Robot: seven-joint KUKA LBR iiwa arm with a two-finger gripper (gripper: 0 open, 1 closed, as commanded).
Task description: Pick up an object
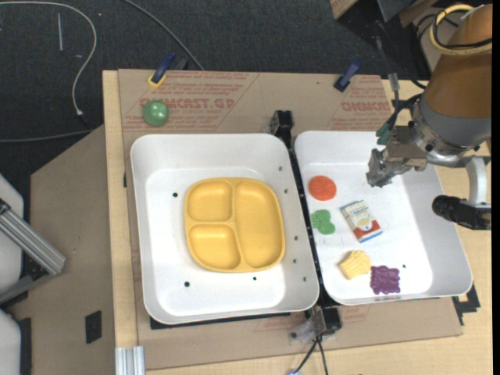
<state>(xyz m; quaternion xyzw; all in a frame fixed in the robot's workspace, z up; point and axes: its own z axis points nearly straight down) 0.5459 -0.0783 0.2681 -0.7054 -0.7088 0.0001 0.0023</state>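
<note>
Camera view: gripper (380, 170) hangs over the right bin (437, 276), at two o'clock from the orange disc (322, 187); whether its fingers are apart, I cannot tell.

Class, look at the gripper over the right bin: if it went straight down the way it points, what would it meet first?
Probably the bare floor of the right bin. The gripper hangs right of the orange round piece and above the small carton; depth is unclear.
</note>
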